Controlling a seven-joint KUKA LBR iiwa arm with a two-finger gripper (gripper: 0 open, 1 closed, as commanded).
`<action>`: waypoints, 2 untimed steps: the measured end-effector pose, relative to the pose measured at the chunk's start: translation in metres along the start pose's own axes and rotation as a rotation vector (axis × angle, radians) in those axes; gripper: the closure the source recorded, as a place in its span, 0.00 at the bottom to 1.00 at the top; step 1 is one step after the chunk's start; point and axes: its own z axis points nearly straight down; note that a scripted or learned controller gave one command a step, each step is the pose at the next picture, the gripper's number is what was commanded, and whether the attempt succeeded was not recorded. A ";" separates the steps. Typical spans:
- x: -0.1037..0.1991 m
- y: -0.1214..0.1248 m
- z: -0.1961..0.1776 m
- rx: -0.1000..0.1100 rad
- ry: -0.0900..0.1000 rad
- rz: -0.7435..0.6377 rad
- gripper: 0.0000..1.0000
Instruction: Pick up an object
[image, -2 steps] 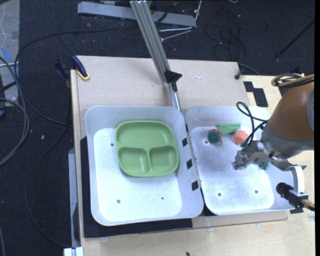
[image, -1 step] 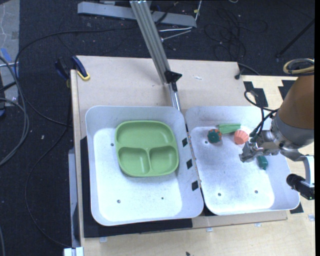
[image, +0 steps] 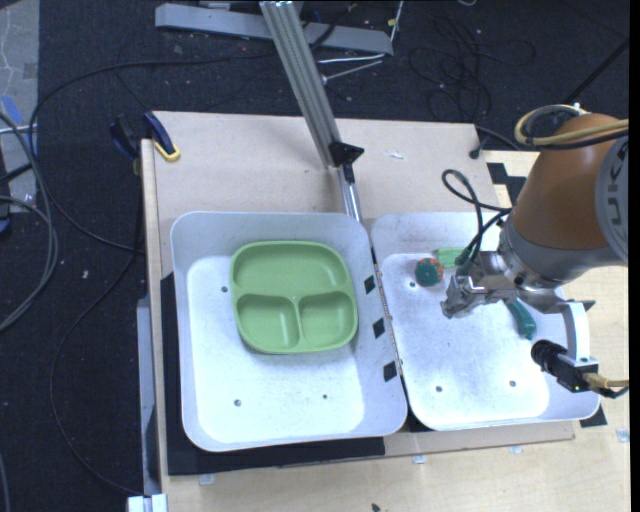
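1. The counter (image: 260, 160) is pale wood and carries two shallow white bins side by side.
2. The left bin (image: 210, 400) holds a green divided plate (image: 295, 296), which lies flat in the bin's upper middle, with three compartments facing up.
3. The right bin (image: 480, 385) sits just beside the left one, their inner edges touching along a row of black clips.
4. The arm (image: 570, 200), grey with an orange band, reaches in from the right and hangs over the right bin's upper part.
5. The end effector (image: 462, 298) points down and to the left over the right bin; whether its fingers are apart or together cannot be told from this angle.
6. A teal elongated object (image: 522, 319) lies in the right bin, just right of the end effector, partly under the wrist.
7. A small green-and-orange object (image: 429, 270) lies near the bin's upper left, just up and left of the end effector, apart from it.
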 end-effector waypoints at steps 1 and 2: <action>0.049 0.005 0.008 0.003 0.000 0.001 1.00; 0.092 0.017 0.006 0.001 0.000 0.001 1.00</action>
